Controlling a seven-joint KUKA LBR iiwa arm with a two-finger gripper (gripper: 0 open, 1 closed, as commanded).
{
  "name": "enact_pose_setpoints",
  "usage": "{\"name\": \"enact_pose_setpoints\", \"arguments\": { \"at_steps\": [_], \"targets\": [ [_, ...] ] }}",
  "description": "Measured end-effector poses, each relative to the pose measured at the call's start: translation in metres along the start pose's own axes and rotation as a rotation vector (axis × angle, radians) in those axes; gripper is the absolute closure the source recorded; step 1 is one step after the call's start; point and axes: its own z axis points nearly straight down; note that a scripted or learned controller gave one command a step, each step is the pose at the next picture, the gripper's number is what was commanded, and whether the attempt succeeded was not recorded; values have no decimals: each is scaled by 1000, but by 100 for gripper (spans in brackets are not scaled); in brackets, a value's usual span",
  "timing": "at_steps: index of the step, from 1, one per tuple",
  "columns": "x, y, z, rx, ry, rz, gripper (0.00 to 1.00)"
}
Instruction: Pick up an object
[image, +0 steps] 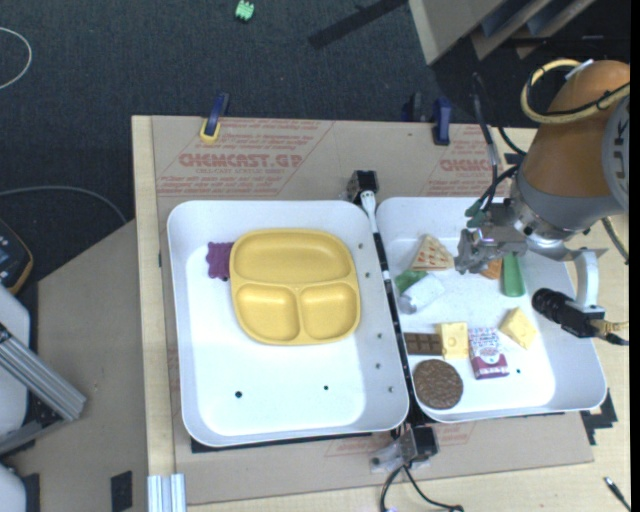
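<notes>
Arm (580, 130) is reaching in from the right over the right bin (590, 385), its gripper (478, 252) hanging low near the bin's back half; finger state is not readable. A waffle-patterned triangular wedge (432, 254) is lying just left of the gripper, a green cylinder (513, 273) just right of it. Nearer the front, a chocolate bar piece (424, 344), a yellow block (454, 339), a red-and-white packet (486, 352) and a cheese-like wedge (518, 327) are sitting in a loose row, with a round brown cookie (438, 383) in front. A pale wrapped item with a green end (416, 290) is resting by the left wall. In the left bin (290, 415), a yellow divided tray (295, 283) is partly covering a purple object (217, 259).
</notes>
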Motion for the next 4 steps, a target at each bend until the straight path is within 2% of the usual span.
{"name": "enact_pose_setpoints", "arguments": {
  "at_steps": [2,3,4],
  "targets": [
    [89,-31,-4,1,0,0,100],
    [113,-31,-23,-6,-2,3,100],
    [108,-30,-2,2,-2,7,100]
  ]
}}
